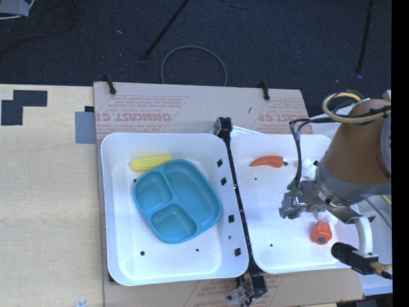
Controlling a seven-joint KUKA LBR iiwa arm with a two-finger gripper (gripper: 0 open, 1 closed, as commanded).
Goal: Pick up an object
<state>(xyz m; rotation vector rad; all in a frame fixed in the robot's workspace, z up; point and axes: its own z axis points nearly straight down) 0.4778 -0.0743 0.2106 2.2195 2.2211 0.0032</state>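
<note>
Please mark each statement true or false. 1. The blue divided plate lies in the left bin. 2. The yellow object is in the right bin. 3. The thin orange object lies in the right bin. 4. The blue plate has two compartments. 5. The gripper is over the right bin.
1. True: the blue divided plate lies in the left bin.
2. False: the yellow object is in the left bin, beside the plate's far edge.
3. True: the thin orange object lies in the right bin.
4. False: it has three compartments.
5. True: the gripper is over the right bin, near a short orange-red object.
</note>
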